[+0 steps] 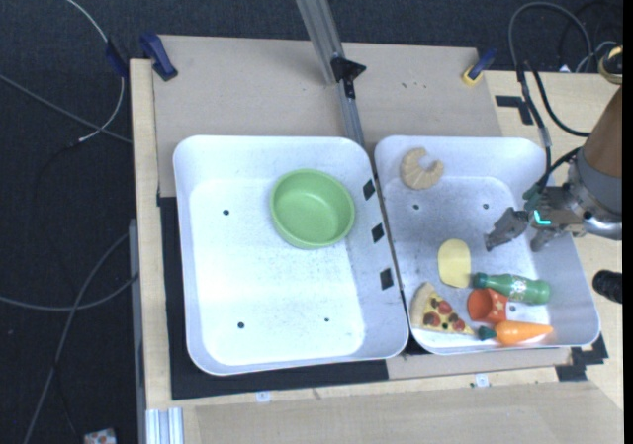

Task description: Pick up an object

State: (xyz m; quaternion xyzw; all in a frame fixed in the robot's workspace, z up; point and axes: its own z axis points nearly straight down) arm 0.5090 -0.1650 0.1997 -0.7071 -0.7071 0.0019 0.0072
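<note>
yellow disc [454, 262], right bin [465, 150], near its middle, lying flat just left of and below the gripper [522, 227]; nearest candidate for the pick. likely light, stiff toy plastic, smooth and a little slippery; low profile, so best taken across its narrow width at the rim, fingers pressed close to the bin floor. clustered at the bin's near edge: green bottle [512, 286] on its side, red piece [486, 306] touching it from below, orange carrot [522, 333] in the near right corner, pizza slice [439, 311] just left of these. bottle and carrot rounded, probably apt to roll or squirt out of a pinch; pizza slice thin and flat, hard to get under. crowding among these four leaves little room for a finger on either side. tan croissant-shaped piece [422, 168] alone at the far end of the same bin, well apart from the rest, with free space all round. gripper low over the right half of the bin, reaching in from the right; two dark fingers spread apart at a slant, nothing between them. grey wrist behind it, past the bin's right wall. green bowl [314, 208] upright in the left bin [213, 333], well apart from the gripper.
</note>
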